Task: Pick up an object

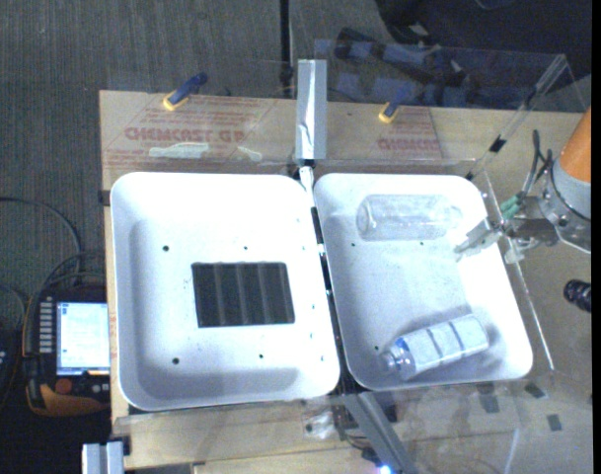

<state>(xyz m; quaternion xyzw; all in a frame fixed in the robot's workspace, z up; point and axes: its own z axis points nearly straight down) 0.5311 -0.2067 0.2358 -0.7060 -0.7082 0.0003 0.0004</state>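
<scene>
Grey carpet surrounds a desk [122,117] bearing two white bins. Two clear plastic bottles are seen in the right bin [433,275]: one [407,216] near its far edge, another [440,347] near its front. The end effector [492,233] hovers at the right rim; whether it is apart cannot be told. Centring over the far bottle's middle is advised before descent

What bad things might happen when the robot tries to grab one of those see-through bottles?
1. The clear bottle lies on its side, so it may roll away from the gripper.
2. The second bottle rests near the right bin's lower wall, leaving little room for fingers.
3. The gripper sits at the bin's right rim and might bump it on the way down.
</scene>
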